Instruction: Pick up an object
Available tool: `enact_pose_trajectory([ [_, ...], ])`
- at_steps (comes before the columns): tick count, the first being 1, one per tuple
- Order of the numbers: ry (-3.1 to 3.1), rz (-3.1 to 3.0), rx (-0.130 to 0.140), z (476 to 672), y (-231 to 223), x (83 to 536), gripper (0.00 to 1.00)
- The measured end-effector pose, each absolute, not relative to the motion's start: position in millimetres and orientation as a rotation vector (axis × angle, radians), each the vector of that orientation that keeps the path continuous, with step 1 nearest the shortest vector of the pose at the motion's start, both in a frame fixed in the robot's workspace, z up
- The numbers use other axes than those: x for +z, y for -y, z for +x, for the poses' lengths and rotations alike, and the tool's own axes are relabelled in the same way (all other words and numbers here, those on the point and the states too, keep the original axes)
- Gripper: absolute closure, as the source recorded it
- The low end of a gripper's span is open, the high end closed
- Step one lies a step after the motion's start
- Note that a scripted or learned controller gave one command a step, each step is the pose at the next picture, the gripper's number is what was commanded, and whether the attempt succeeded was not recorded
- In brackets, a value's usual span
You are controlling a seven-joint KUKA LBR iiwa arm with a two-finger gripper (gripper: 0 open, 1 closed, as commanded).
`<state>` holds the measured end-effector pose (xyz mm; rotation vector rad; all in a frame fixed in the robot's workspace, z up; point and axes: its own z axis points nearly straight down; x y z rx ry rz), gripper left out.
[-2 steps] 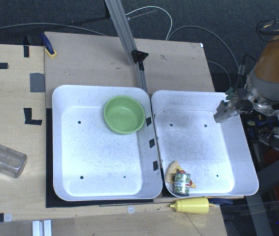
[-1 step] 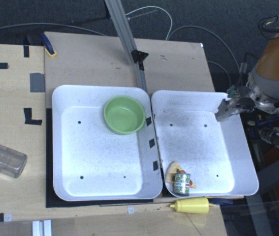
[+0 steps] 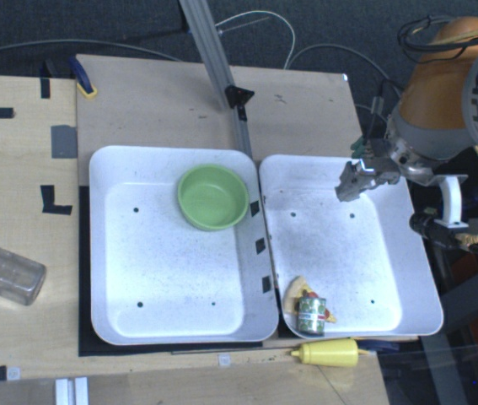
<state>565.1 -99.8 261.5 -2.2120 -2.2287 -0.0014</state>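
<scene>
One small can [image 3: 311,314] lies well apart from the claw [image 3: 350,186].

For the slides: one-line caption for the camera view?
Gripper hovers over right bin; green bowl in left bin, small can at right bin's near corner.

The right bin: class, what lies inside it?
Inside the right bin, a small green can lies at its near-left corner on something yellowish, mostly covered. The gripper hovers above the bin's far end.

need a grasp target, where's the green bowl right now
The green bowl sits in the left bin, near its upper right corner beside the divider, well apart from the gripper over the right bin.
</scene>
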Motion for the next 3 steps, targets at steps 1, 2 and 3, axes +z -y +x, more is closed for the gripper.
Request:
enact_pose_trajectory([
  [1, 2.226, -2.213, 0.002, 571.6, 49.2, 244.9, 1.0],
  [2, 2.227, -2.213, 0.0, 578.4, 2.5, 246.8, 1.0],
  [3, 2.228, -2.212, 0.0, 585.4, -50.2, 248.6, 1.0],
])
